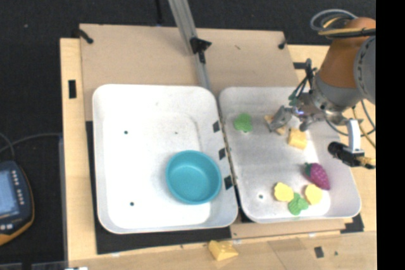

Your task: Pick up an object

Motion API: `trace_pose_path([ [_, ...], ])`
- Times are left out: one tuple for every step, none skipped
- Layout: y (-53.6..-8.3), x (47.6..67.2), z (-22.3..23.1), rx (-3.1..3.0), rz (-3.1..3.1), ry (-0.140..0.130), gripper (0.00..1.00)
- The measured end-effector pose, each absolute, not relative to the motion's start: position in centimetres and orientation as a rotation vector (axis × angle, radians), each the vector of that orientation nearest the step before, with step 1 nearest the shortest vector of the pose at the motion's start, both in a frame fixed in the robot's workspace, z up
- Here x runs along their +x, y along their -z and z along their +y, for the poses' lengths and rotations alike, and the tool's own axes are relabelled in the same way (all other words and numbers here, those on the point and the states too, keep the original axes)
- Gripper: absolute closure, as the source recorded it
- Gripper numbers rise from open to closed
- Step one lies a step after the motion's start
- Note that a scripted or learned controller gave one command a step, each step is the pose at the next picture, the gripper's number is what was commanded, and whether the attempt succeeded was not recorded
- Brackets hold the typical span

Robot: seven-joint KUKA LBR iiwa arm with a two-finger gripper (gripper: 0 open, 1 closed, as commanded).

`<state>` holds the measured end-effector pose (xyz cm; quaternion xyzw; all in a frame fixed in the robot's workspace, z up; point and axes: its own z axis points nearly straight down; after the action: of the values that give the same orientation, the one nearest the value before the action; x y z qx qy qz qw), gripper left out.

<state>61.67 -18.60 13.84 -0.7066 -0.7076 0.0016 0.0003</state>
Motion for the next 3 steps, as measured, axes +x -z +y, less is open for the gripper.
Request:
trace_pose_path([
  [-15.3, 61.8, -18.7, -2.226, -2.224, 0.003, 1.0],
  [-20.2, 61.9, -19.7, -2.227, -2.225, 0.004, 1.0],
  [-22.1, 62.0, -19.8, -2.22, -2.227, 0.003, 1.0],
])
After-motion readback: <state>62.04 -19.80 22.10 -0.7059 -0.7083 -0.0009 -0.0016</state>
